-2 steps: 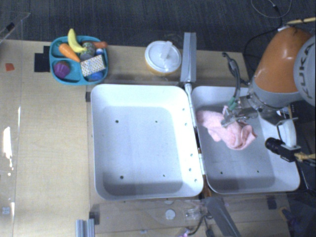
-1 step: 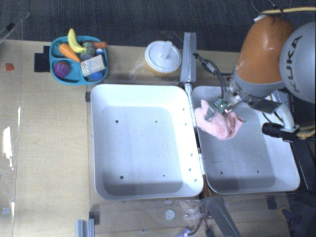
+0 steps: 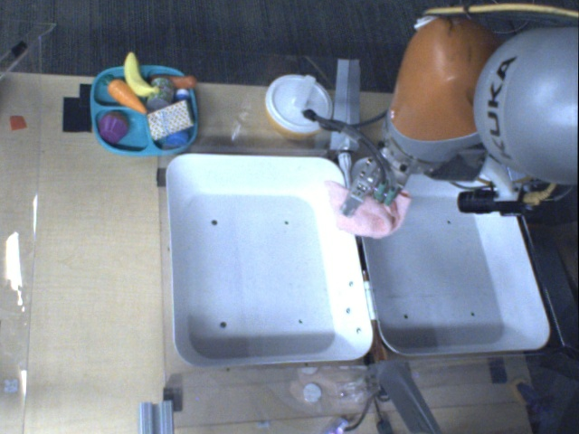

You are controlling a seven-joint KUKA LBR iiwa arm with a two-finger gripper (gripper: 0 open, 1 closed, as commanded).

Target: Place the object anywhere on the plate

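Clearly, one pink object (image 3: pixel 373 217) is seen, a soft, crumpled piece like a cloth or a limp toy, pale pink with a rumpled outline. It is gathered directly beneath the fingers (image 3: pixel 365 186), its top edge touching them, and it lies across the seam where the two white bins meet, mostly over the near corner of the right bin (image 3: pixel 461 287). Its long axis is laid roughly across the view, from the left bin's rim toward the right bin, with a slight downward tilt to the right. The upper edge of the object appears to be pinched by the fingers, which are pressed close together on it, though the contact is small and partly hidden by the metal parts.

One gripper (image 3: pixel 369 188) is counted, carried by one grey arm (image 3: pixel 529 98) with an orange band (image 3: pixel 439 80). Two bins are counted; the left bin (image 3: pixel 262 260) lies to the left of the fingers. Beyond the fingers, on the worktop (image 3: pixel 81 269), one white and yellow round plate (image 3: pixel 294 105) is set just above and left of them. Further left, one blue divided tray (image 3: pixel 145 111) is placed, holding a banana (image 3: pixel 136 75), a carrot (image 3: pixel 125 94) and other small toy items.
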